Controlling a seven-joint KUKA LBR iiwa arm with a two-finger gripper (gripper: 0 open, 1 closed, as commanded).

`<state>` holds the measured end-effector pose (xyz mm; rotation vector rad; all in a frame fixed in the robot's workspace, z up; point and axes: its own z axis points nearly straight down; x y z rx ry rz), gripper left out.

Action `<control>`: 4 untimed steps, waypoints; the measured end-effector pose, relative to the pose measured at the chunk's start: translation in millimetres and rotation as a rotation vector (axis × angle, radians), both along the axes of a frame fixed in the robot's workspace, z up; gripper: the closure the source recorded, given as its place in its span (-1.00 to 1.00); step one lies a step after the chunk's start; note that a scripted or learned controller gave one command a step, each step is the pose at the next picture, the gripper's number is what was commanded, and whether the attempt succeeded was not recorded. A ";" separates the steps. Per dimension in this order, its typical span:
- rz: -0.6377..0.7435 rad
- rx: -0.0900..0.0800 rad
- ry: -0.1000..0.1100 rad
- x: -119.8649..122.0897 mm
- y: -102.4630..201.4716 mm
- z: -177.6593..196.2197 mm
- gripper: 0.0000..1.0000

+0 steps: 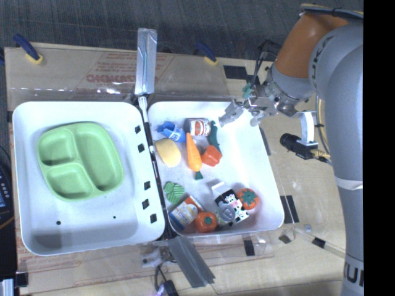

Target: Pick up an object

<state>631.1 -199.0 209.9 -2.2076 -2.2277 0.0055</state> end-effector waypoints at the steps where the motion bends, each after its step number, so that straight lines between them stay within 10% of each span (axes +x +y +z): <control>1: 0.115 -0.001 -0.004 -49.6 -11.1 80.4 -1.00; 2: 0.326 -0.001 -0.005 -46.3 14.5 121.4 -1.00; 3: 0.382 0.002 0.002 -35.9 89.6 15.9 -1.00; 4: 0.370 0.002 0.001 -27.0 85.8 -112.3 -1.00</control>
